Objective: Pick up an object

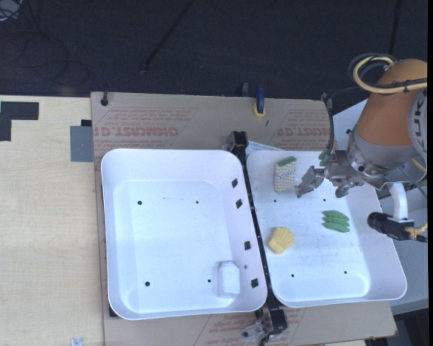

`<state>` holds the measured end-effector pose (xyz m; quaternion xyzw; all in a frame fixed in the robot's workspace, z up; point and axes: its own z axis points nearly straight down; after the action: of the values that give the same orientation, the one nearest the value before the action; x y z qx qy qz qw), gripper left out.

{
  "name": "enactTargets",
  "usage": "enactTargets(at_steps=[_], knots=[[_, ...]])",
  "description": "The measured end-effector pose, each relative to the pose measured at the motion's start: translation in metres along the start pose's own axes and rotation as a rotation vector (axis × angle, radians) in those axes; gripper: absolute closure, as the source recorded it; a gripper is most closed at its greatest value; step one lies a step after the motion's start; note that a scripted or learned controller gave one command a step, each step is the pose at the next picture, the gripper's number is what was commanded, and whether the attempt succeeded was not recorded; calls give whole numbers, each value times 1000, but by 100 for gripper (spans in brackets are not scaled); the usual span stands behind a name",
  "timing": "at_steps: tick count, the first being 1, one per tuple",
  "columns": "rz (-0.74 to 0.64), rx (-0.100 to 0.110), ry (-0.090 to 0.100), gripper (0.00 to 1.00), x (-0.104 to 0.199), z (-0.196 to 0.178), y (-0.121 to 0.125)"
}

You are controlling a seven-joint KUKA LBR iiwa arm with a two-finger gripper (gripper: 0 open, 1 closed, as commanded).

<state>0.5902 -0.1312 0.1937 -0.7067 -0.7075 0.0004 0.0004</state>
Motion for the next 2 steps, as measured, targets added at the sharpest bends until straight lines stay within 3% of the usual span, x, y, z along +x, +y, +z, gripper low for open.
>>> enactTargets(at_steps=[1, 2], knots=[[-1, -17, -3, 0, 1, -154, 18], [4, -16, -9, 0, -86, -311, 41]])
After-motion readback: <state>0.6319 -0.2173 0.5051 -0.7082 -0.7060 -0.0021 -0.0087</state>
